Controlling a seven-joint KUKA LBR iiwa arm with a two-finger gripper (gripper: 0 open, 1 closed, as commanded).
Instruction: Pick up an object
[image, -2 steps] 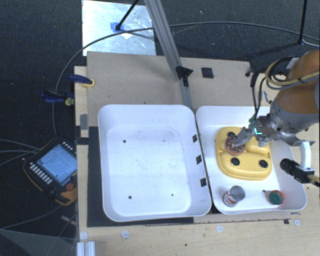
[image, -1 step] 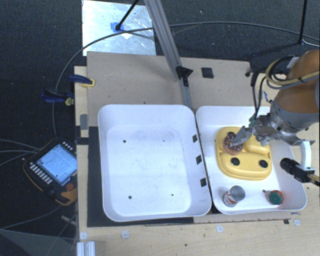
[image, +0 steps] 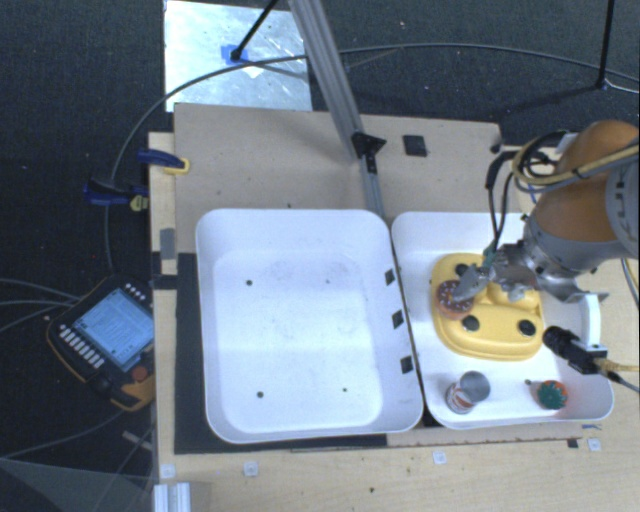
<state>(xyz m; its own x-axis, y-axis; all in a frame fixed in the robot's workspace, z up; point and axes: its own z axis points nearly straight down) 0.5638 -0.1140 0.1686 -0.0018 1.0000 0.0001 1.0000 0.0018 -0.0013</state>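
In the right bin (image: 420, 300) lies a large yellow object (image: 488, 322) with dark spots, a round brown disc (image: 459, 296) resting at its left end. A small silver cup (image: 467, 390) stands near the bin's front wall. A green and red ball (image: 551, 395) sits in the front right corner. My gripper (image: 490, 277) hangs low over the yellow object's upper part, right beside the disc. Nothing shows between its fingers.
The left bin (image: 290, 320) lies beside the right one, with small black clips along their shared wall. A grey pole (image: 335, 80) slants across the bench's back. A teach pendant (image: 105, 335) lies off the bench to the left.
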